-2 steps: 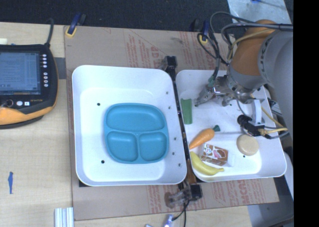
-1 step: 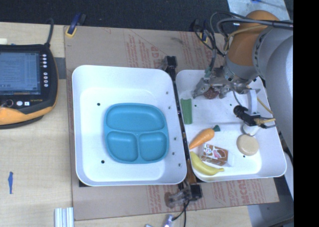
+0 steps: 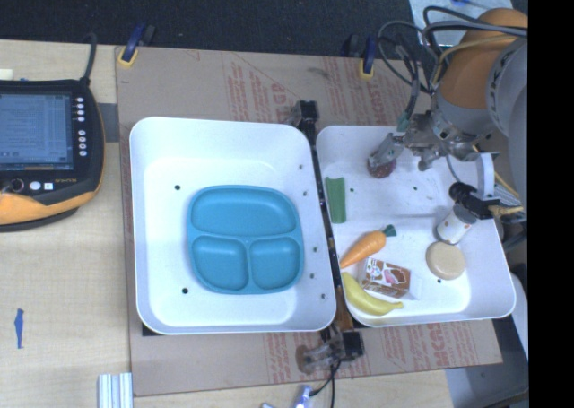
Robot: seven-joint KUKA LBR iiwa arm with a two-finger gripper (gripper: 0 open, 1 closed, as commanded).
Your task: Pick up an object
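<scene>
Gripper (image 3: 384, 162) over right bin (image 3: 421, 195), far corner.
Finger state unclear; carrot (image 3: 364, 249), banana (image 3: 368, 299), carton (image 3: 387, 277) near bin's front.

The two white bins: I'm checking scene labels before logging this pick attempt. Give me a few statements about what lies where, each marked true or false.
1. The blue divided plate lies in the left bin. True.
2. The carrot lies in the left bin. False: it lies in the right bin, near the divider between the bins.
3. The banana lies beside a small printed packet at the right bin's near edge. True.
4. The tool hangs above the blue plate. False: it is at the far end of the right bin.
5. A green block lies in the right bin near its left wall. True.
</scene>
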